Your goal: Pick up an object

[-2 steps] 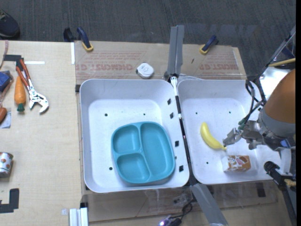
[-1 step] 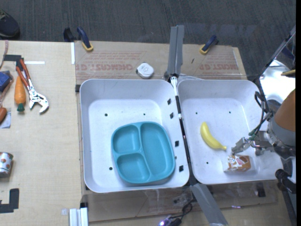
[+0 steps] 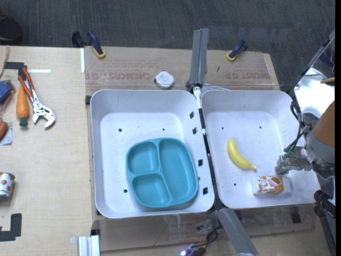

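Seen from above: two shallow white bins side by side on a wooden desk (image 3: 48, 196), divided by a grey rail. Right bin (image 3: 242, 103) taken here as the landmark. Inside it, near the middle, a yellow banana (image 3: 240, 156), lying at a slant. Toward its near right corner, a small orange-and-white packet (image 3: 270, 185), flat on the bin floor and well clear of the banana. Directly above the packet's right end, at the bin's right wall, the gripper (image 3: 290, 164) of the grey arm, reaching in from the right; whether touching the packet, impossible to tell. State of the fingers not discernible from this angle, so no claim made either way. Nothing visibly pinched between them.

Left of the right bin, in the neighbouring left bin (image 3: 106, 116), a teal divided plate (image 3: 161, 172) with three compartments. Behind the two bins, on brown cardboard (image 3: 133, 74), a small round white object (image 3: 164, 79). Far left of the bins, on the bare desk, an adjustable wrench (image 3: 38, 108) beside a toy carrot (image 3: 22, 106).
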Available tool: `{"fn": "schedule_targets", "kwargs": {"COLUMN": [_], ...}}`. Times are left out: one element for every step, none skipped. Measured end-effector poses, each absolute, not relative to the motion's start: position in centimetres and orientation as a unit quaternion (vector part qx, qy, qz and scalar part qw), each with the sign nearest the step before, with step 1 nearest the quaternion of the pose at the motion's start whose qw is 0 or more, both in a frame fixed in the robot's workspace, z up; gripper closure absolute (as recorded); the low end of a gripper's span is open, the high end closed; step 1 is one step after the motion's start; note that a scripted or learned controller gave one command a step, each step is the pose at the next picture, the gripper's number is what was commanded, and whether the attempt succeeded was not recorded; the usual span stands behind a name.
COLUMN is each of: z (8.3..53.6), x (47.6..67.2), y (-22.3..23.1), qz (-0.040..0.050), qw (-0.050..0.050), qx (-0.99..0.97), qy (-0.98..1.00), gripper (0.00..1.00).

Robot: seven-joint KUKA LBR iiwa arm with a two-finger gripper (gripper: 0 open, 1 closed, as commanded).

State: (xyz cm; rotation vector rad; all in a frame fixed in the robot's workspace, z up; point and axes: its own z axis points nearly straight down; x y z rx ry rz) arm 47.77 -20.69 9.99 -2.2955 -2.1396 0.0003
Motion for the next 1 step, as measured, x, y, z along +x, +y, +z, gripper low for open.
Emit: {"fn": "schedule_targets", "kwargs": {"z": [21.34], "x": [55.23], "y": [-18.57], "qz": [0.0004], "qw": [-0.001], "qx": [-0.691], "qy": [-0.723], "gripper": [1.00]}}
